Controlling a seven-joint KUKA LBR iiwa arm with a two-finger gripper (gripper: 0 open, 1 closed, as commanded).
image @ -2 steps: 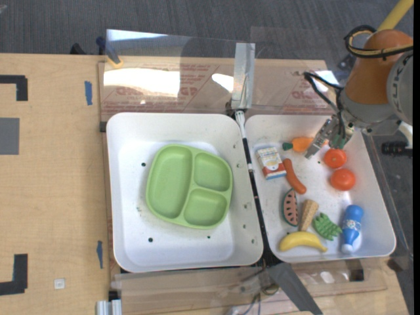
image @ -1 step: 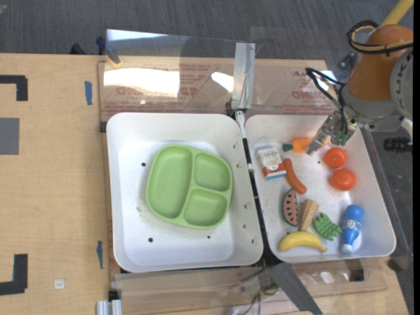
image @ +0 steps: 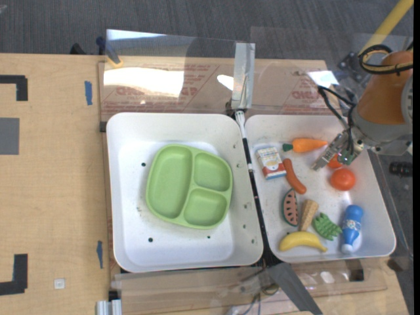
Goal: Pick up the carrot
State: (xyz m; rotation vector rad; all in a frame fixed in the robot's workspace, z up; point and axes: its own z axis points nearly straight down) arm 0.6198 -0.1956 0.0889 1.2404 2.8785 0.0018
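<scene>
camera view: carrot (image: 308, 145) in right bin, just left of end effector (image: 333, 155); grip state unclear

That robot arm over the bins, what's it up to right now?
A grey and orange arm reaches in from the right, with its tool hanging over the right bin, beside the carrot at the far end. The carrot lies on the bin floor, not picked up yet. A tomato, sausage and banana lie nearby. The left bin holds a green divided plate.
</scene>
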